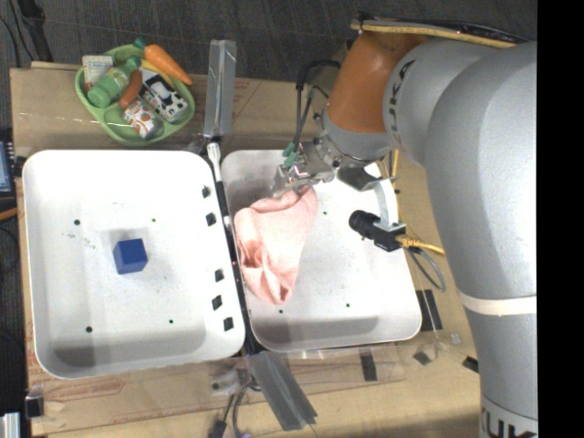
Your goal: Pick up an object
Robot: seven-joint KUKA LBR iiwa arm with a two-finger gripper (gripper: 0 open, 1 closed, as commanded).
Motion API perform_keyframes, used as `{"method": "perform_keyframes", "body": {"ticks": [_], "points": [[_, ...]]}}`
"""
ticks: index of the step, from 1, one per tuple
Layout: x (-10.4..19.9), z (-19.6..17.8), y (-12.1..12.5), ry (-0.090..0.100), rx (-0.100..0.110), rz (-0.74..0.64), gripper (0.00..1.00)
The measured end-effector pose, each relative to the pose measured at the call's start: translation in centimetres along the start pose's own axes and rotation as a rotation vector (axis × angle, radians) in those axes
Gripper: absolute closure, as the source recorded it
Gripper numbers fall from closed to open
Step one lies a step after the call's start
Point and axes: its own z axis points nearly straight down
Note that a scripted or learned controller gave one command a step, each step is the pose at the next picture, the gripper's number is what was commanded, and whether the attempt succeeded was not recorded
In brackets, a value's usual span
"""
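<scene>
A: Pincer (297,173)?
B: At the far end of the right bin (388,313), right at the pink cloth's (272,245) top corner — the cloth seems lifted there, but can't tell if the pincer's got it.
A: Rest of the cloth?
B: Draped along the bin's left side.
A: Beyond that?
B: Blue cube (130,255) in the left bin (55,176) — green bowl (133,92) w/ toy food at the worktop's (260,99) far-left corner.

Soft pink cloth (272,245) (crumpled) in a smooth white plastic bin (383,308).

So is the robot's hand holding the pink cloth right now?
Hand: at the top edge of the pink cloth in the right bin; whether it grips it cannot be told.
</scene>
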Motion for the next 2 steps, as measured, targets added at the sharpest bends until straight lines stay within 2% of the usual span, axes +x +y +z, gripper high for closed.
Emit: {"method": "perform_keyframes", "body": {"ticks": [1, 2], "points": [[-6.6, 4.2, -3.6, 0.001, 0.003, -0.209, 1.0], [-5.0, -4.3, 0.6, -0.001, 0.0, -0.081, 1.0]]}}
